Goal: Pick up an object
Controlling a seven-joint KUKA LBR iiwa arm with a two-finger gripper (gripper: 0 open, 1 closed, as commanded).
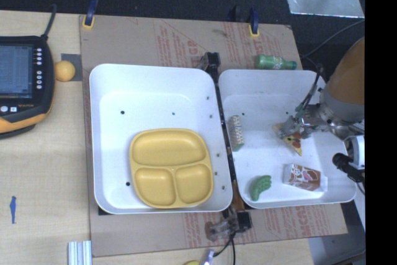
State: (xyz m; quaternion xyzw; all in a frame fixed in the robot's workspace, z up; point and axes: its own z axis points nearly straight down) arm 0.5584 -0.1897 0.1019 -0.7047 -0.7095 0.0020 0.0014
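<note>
My gripper (291, 129) is low inside the right bin (273, 87), reaching in from the right edge. A small orange and yellow wedge (295, 144) lies on the bin floor right beneath and touching the gripper's tip. Whether it is held is hidden. In the same bin lie a ribbed corn-like piece (235, 131) by the left wall, a green lumpy toy (260, 187) near the front and a red and white packet (304, 176) at the front right.
The left bin (149, 87) holds a yellow divided plate (171, 167). A green bottle (275, 62) lies on the cardboard behind the right bin. A yellow ball (64, 70) and a control pendant (22, 84) sit at the far left.
</note>
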